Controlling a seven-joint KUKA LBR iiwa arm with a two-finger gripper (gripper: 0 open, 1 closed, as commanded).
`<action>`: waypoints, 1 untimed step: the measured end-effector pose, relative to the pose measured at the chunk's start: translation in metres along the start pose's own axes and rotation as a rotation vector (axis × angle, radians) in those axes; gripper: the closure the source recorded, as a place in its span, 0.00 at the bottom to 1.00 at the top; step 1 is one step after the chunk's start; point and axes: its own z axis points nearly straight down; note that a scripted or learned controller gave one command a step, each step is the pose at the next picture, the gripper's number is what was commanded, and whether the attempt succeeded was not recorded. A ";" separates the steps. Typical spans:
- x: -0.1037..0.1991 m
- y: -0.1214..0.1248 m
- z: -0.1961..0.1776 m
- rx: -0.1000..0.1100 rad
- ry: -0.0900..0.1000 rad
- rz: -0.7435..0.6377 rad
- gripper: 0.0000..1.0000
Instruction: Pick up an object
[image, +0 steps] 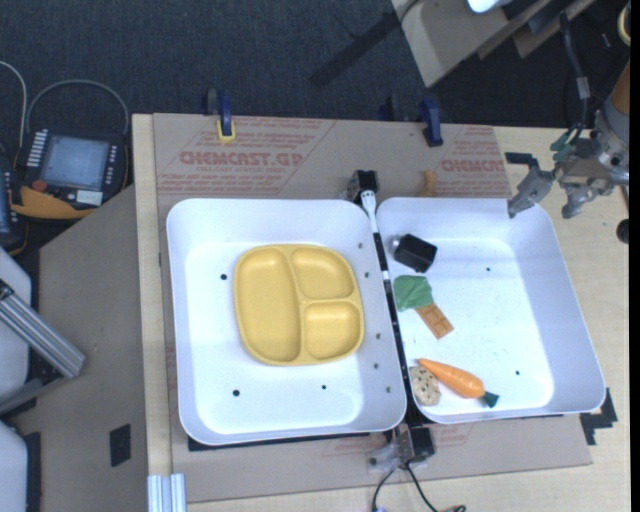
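The right bin (540, 300) holds a small black block (414, 252) near its far left corner, a green leafy piece (412, 292) with an orange-brown wafer (435, 320) beside it, and an orange carrot (452, 378) next to a speckled cookie (423, 384) at the near left. My gripper (548, 196) hangs at the far right corner of that bin, above its rim. Its two grey fingers (524, 195) are spread apart with nothing between them. It is well away from all the objects.
The left bin (200, 330) holds a yellow divided plate (298, 302). A cardboard sheet (300, 145) lies under both bins, held by blue clamps (224, 112) at the far edge. A handheld screen unit (72, 160) sits off the bench to the left.
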 end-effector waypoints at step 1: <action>0.001 0.002 -0.008 -0.014 -0.003 -0.004 0.00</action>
